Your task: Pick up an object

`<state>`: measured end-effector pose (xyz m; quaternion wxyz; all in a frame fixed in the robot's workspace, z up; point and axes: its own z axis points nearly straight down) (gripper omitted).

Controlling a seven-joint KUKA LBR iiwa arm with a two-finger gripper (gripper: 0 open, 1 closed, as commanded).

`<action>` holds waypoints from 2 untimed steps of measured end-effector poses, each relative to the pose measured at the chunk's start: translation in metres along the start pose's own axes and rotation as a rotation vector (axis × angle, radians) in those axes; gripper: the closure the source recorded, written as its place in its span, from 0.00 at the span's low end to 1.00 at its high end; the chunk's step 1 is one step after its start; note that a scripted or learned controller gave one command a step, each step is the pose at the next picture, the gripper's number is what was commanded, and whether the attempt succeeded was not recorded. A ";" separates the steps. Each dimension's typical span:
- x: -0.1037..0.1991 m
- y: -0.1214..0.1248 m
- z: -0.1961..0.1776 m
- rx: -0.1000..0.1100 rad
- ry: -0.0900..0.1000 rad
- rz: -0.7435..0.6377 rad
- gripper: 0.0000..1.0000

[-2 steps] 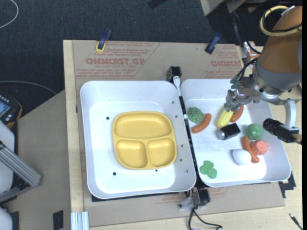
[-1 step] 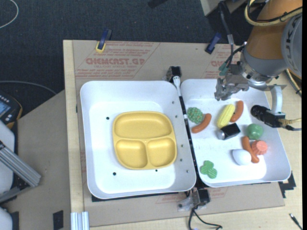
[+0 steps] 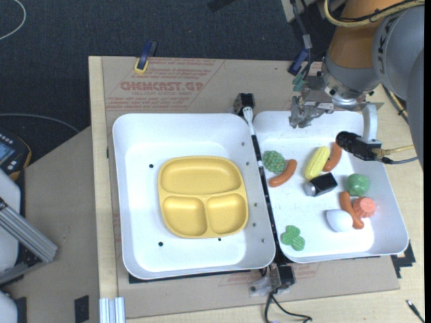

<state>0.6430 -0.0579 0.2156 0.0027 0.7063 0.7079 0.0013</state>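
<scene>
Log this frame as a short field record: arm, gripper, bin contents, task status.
arm: grey with orange band, over the right white bin, back edge
gripper: nothing seen between its fingers
left white bin: yellow three-compartment plastic tray
right bin: yellow toy corn cob, orange toy sausage, green leafy toy, small black block, green ball, white egg-shaped toy, green toy sprig
status: no object picked up yet

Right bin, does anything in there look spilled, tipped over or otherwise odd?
Nothing stands out. The toy foods lie loose in the right bin, none over its rim. The yellow tray sits flat in the left bin. The end effector hangs over the right bin's far edge.
</scene>
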 end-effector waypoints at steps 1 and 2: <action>-0.011 -0.003 -0.007 0.001 -0.001 0.003 1.00; -0.011 -0.006 -0.010 0.002 0.000 0.002 1.00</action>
